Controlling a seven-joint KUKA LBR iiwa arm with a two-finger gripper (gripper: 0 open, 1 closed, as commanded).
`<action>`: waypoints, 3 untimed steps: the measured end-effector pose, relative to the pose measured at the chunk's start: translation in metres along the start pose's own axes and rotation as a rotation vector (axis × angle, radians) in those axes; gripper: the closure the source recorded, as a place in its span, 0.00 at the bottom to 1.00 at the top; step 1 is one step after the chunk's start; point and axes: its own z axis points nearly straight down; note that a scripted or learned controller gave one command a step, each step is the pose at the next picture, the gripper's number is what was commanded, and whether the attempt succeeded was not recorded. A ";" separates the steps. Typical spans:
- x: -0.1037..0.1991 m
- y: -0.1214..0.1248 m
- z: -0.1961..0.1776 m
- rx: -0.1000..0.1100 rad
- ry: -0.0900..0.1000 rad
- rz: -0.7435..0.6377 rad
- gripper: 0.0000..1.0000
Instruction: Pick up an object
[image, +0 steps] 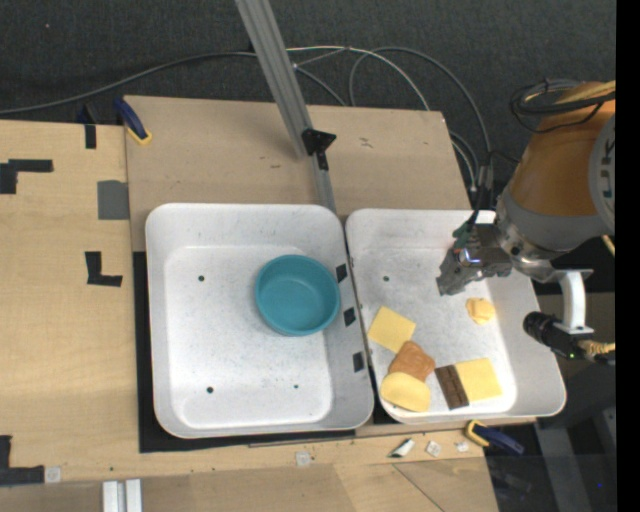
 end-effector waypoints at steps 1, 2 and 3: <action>0.044 -0.001 0.001 0.000 0.000 0.000 1.00; 0.107 0.002 0.004 -0.001 0.000 -0.003 1.00; 0.160 0.005 0.020 0.002 0.000 -0.002 1.00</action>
